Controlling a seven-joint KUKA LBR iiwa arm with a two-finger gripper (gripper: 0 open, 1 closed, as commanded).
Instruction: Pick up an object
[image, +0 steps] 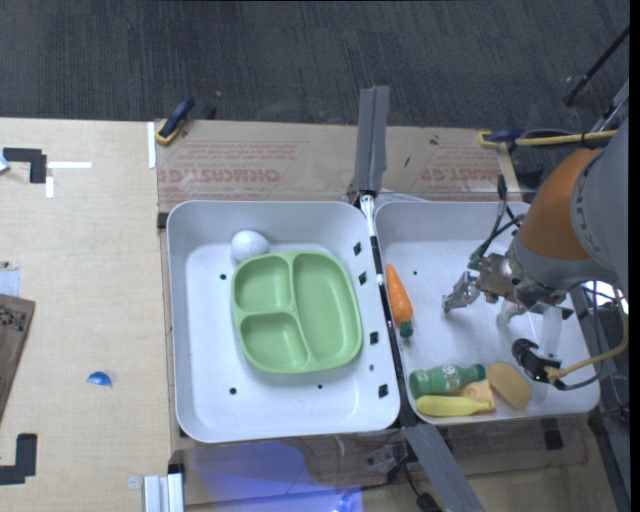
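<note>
The left bin (190, 330) holds a green tray (297, 310) with a white ball (249, 243) touching its far left corner. In the right bin (440, 240) a carrot (398, 295) lies along the left wall, and a green bottle (446, 379), a banana (455, 405) and a tan piece (510, 385) crowd the near edge. The gripper (460, 296) hangs over bare floor in the middle of this bin, its jaws looking slightly spread with nothing between them. Nothing is picked up yet.

Closing here would likely catch only air, since carrot and bottle both sit apart from it. Going for the near cluster risks nudging the banana or the tan piece, because the three lie packed together against the wall. The carrot hugs the left wall, so one finger might strike that wall first.
</note>
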